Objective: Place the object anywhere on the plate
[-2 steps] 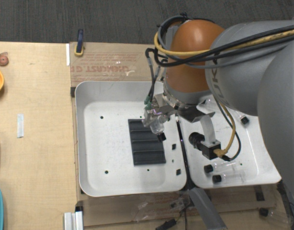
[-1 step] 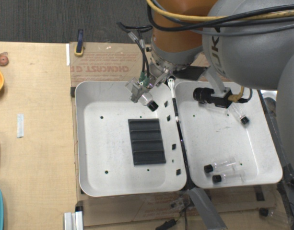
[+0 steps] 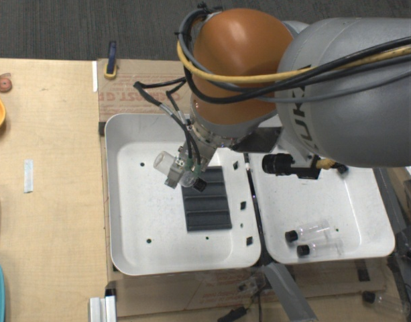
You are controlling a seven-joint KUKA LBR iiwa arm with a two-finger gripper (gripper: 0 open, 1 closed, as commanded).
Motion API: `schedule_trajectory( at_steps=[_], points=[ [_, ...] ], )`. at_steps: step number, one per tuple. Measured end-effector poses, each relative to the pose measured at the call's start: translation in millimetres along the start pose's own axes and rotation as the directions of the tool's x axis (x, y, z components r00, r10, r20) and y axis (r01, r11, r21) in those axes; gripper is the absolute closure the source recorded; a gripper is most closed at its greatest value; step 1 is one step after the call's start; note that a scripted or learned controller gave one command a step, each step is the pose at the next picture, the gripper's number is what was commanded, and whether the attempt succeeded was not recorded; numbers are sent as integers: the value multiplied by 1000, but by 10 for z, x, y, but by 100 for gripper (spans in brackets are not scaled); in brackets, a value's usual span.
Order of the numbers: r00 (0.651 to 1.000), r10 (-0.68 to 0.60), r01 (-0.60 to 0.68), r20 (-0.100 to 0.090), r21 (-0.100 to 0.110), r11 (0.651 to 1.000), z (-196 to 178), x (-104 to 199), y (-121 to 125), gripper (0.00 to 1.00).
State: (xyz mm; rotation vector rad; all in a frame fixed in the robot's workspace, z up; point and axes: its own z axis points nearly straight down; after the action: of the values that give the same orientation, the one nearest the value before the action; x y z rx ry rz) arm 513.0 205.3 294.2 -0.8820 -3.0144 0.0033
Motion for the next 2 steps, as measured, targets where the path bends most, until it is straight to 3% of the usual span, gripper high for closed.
schedule_trajectory(
  at_steps=[1, 2],
  points=[
    [931, -364, 364, 0, -1, 931, 547, -9, 202, 100],
    [931, -364, 364, 0, -1, 931, 546, -10, 203, 0]
  ],
)
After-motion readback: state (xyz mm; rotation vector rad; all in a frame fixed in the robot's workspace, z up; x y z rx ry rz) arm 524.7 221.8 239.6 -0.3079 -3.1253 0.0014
